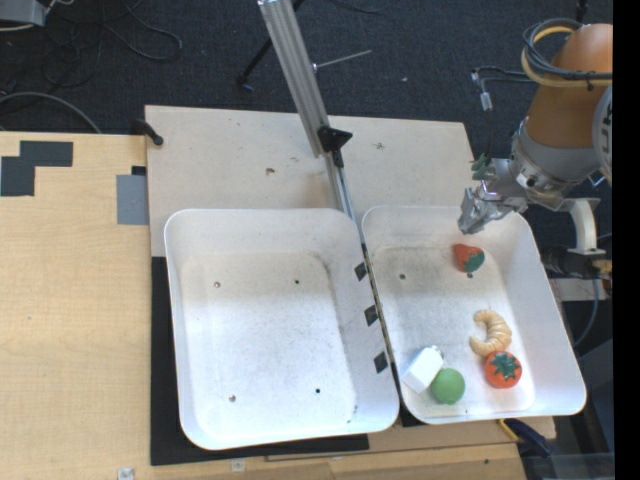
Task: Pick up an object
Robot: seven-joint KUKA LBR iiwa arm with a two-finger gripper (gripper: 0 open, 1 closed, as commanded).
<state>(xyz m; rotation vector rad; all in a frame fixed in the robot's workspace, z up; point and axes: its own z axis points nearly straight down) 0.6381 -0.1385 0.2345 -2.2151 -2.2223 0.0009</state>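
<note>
We log four candidates in the right bin (545, 278). A strawberry (467, 258) sits toward the far edge, apart from the rest. Near the front edge: a croissant (490, 331), a tomato (503, 369) just beside it, a green ball (447, 385) touching a white block (423, 367). The gripper (474, 215) hangs above the bin's far rim, just beyond the strawberry, carrying nothing we can see; how wide it stands, we cannot tell. The left bin (190, 298) adjoins along the divider.

In the shallow white right bin (560, 328) lie a red strawberry (467, 258), tan croissant (490, 331), red tomato (503, 369), green ball (448, 386) and white block (423, 367).
</note>
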